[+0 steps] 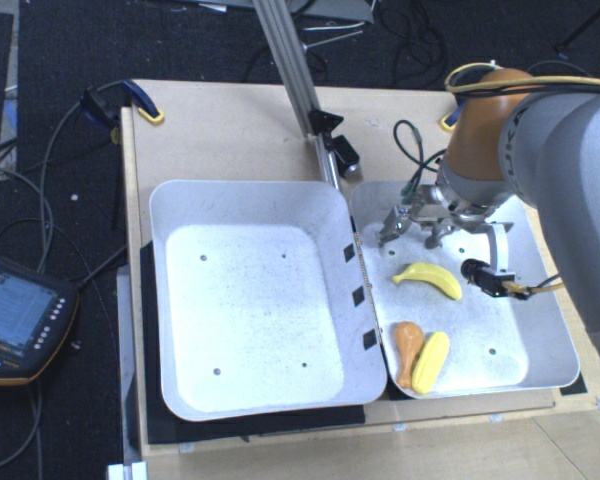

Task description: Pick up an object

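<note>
Two white bins are seen side by side on the bench. The big grey arm (560,158) is reached in from the right, over the far part of the right bin (500,373). Its gripper (417,224) is hung just above the bin floor, and nothing is seen between its fingers; how wide they are spread cannot be told. A yellow banana (430,279) is found just nearer than the gripper, apart from it. An orange carrot (408,353) and a small yellow corn cob (430,361) are laid touching near the front edge. The left bin (250,298) is beside them.
</note>
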